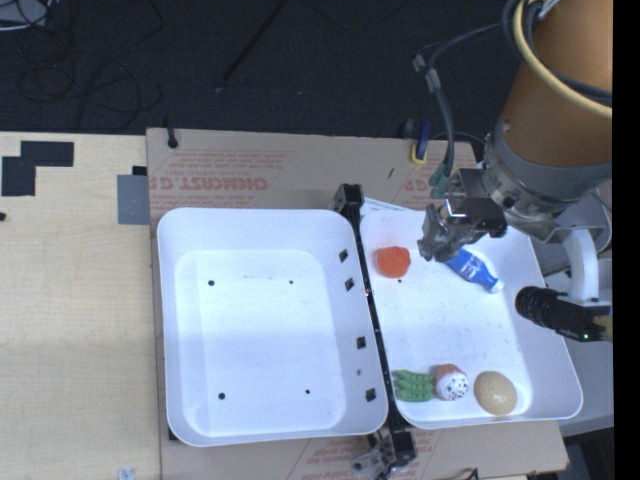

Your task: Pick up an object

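The blue tube (pixel 472 267), a flattened squeeze-type item with a white end, lies tilted in the upper part of the right bin (pixel 560 388), directly beside and partly under the gripper (pixel 437 248). The gripper, dark metal, hangs just above the bin floor between the tube and an orange round object (pixel 393 261), which sits close to the divider; whether its fingers are spread or pressed together cannot be told, and nothing is visibly pinched. Along the near wall of the same bin lie a green leafy piece (pixel 411 385), a white ball with red marks (pixel 450 383) touching it, and a tan egg-shaped object (pixel 494 392) just beside. The arm (pixel 560 78) enters from the right, its orange band over a grey wrist, cables looping alongside. The left bin (pixel 180 238) is smooth white plastic. Both bins rest on cardboard over the pale wooden tabletop (pixel 70 318).
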Controlling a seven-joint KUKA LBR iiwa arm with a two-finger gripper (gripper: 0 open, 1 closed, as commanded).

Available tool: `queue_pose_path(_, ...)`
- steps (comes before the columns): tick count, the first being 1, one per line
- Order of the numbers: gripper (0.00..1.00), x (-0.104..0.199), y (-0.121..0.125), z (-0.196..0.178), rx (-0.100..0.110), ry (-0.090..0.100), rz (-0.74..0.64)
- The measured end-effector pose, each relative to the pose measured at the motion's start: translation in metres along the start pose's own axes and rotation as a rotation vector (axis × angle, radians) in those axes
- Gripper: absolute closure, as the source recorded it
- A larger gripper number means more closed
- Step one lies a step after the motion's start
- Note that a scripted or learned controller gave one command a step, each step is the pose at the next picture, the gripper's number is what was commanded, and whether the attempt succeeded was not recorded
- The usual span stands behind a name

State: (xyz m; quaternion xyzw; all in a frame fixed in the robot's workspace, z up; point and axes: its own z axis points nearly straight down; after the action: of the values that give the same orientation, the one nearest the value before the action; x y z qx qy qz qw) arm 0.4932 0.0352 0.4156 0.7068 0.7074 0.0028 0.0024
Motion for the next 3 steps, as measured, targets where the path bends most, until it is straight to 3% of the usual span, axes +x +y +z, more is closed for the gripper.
queue_pose_path(3, 1.0, 0.004, 0.001, -0.022, 0.018, -0.004, -0.029)
